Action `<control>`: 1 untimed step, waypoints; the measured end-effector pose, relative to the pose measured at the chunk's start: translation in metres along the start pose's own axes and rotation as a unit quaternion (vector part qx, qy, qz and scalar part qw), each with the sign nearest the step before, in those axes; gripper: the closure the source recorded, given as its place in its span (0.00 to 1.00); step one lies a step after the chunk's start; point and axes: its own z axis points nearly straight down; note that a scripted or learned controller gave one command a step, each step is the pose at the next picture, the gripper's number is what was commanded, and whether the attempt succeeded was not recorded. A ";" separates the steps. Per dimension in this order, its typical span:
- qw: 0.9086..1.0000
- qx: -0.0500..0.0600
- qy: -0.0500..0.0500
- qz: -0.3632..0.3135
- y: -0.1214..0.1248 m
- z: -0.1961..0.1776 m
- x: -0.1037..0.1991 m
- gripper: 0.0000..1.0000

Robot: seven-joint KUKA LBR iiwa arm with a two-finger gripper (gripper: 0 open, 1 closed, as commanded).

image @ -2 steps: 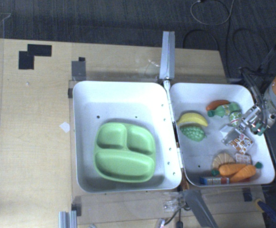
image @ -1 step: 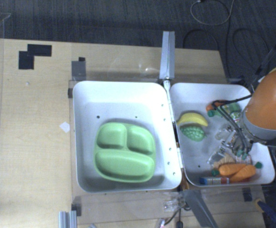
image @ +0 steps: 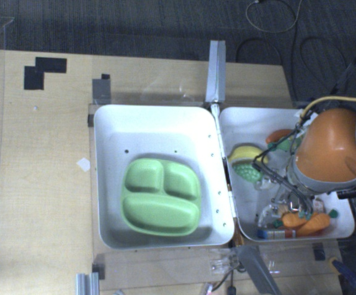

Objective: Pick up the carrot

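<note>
Gripper (image: 286, 209) over tapered orange carrot (image: 311, 224), smooth white bin (image: 244, 226)

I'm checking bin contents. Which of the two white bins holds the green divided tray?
The left bin. The green divided tray lies on its floor, while the right bin holds small food items, including the carrot, under the arm.

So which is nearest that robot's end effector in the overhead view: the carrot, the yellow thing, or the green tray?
From the end effector:
1. Orange carrot, just beside it, right bin's front.
2. Round yellow object, right bin's left side.
3. Green plastic divided tray, in the left bin.
</note>
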 end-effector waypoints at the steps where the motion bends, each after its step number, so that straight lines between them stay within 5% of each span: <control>1: 1.000 -0.001 -0.004 0.001 0.001 -0.012 -0.003 1.00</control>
